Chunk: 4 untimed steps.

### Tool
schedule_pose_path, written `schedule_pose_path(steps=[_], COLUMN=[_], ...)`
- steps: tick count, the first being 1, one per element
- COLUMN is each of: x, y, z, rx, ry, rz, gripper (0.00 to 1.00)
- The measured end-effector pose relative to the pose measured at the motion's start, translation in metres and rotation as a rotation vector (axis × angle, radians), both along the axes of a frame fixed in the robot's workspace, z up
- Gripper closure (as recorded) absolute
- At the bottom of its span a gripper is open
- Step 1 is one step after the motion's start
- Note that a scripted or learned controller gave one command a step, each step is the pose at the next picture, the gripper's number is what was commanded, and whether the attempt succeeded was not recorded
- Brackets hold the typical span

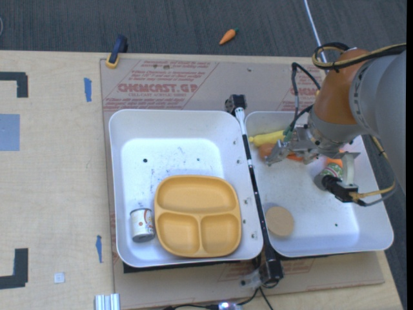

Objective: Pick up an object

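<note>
While the grey arm (381, 89) with its orange band reaches in from the right, the hand (292, 148) hangs low over the far part of the right bin (361, 237), and whether it is open or closed cannot be told, since the wrist hides its tips. Just beside it on the left lies a yellow banana-shaped toy (266, 137), with a small orange piece (267, 152) below that, both near the bin's left wall. To the hand's right sits a small object in orange and green (333, 171), partly covered by the arm's black fitting and cable. Nearer the front of the same bin, well apart from the hand, lies a flat tan disc (280, 220).

Across the divider, the left bin (122, 134) carries a yellow three-compartment plate (197, 213) at its front, and a small white can (142, 225) lies on its side just left of the plate. Both bins rest on a cardboard sheet (161, 82) on the bench (51, 173). Beyond the bench, on the dark floor, lies a small orange carrot toy (227, 36).
</note>
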<state>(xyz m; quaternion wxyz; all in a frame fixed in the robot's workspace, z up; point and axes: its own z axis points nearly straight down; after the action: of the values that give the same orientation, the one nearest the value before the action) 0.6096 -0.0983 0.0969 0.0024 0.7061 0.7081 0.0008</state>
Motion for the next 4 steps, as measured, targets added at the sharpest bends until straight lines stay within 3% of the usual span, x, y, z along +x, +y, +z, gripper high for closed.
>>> schedule_pose_path(steps=[1, 2, 3, 4], x=[0.001, 0.001, -0.02, -0.018], y=[0.0, -0.001, 0.002, 0.002], z=[0.01, 0.011, -0.011, 0.0], rx=[-0.001, -0.004, 0.002, 0.0], ry=[-0.003, -0.003, 0.003, -0.002], rz=[0.001, 0.0, -0.003, -0.002], gripper=[1.0, 0.0, 0.0, 1.0])
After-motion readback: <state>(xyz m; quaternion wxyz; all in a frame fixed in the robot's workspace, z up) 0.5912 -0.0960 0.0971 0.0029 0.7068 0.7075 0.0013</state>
